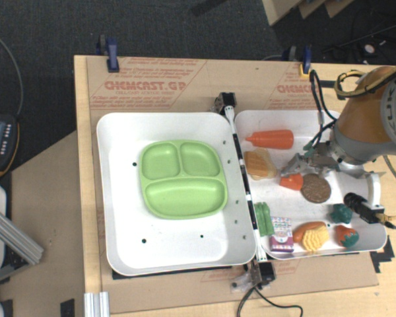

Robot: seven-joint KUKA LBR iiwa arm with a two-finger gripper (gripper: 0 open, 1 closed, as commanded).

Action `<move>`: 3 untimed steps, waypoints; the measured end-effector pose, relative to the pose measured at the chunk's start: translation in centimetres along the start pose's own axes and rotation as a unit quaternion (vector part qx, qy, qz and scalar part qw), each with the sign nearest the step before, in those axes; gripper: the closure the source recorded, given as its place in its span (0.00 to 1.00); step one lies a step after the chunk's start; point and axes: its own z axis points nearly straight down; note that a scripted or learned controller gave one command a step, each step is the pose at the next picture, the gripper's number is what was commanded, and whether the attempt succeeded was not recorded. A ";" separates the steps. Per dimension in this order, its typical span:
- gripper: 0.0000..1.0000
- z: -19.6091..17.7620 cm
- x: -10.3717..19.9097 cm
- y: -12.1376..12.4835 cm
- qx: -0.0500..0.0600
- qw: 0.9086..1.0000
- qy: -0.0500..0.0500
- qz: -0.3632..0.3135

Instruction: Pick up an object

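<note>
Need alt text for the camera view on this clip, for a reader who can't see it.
A grey arm's gripper hangs over toy food in the right white bin, near an orange carrot, a bread piece and a brown disc. The left white bin holds a green divided plate.

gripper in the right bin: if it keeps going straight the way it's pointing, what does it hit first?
Probably the small red-orange piece right at the tip of the gripper, which points down and left. Beyond it lies the tan bread-like item. Depth is unclear from above.
</note>
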 end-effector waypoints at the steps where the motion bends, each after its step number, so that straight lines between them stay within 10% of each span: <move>1: 0.00 -0.1 3.6 -3.3 -0.002 1.000 -0.002 0.000; 2: 1.00 -1.4 3.6 -2.8 -0.008 1.000 -0.002 0.000; 3: 1.00 -9.5 5.5 -6.6 0.004 1.000 0.001 -0.001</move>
